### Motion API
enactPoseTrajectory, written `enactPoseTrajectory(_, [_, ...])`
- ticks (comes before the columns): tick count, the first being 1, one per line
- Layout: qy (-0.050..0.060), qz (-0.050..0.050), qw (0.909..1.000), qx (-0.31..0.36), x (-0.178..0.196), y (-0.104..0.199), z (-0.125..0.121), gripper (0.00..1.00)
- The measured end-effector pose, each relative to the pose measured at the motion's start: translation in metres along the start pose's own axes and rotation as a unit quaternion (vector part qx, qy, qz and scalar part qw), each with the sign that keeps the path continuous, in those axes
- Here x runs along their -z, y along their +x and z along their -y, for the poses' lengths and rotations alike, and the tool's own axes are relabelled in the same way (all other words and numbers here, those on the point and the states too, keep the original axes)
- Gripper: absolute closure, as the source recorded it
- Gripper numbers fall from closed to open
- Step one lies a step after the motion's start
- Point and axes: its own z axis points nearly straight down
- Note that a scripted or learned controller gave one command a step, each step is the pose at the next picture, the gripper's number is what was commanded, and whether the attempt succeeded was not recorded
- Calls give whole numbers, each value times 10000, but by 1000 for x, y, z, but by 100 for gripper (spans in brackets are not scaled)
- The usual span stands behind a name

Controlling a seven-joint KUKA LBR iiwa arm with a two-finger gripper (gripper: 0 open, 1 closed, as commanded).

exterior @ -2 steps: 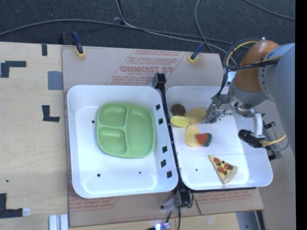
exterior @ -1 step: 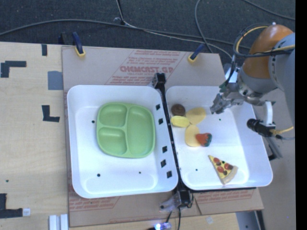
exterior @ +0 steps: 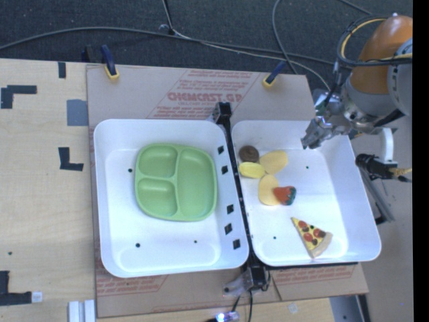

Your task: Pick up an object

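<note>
pincer [exterior: 312, 138] hovering at the right bin's [exterior: 348, 180] 1 o'clock, grip state unclear | pizza slice [exterior: 312, 236] lying at 5 o'clock, well apart, unobstructed for picking | nothing being carried

- Light came in even and bright from overhead, and both white bins [exterior: 161, 260] ran close to washed out.
- Shadows stayed soft and short; a faint one hugged the green plate [exterior: 177, 182].
- Detail was soft throughout, and the arm [exterior: 375, 66] at right looked smeared, edges fuzzy.
</note>
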Motion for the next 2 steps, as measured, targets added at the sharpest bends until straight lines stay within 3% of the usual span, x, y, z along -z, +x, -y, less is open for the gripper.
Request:
enactPoseTrajectory(1, [-12, 1, 10000, 4, 58, 10, -2, 100])
enactPoseTrajectory(2, [25, -10, 10000, 11, 57, 55, 25, 100])
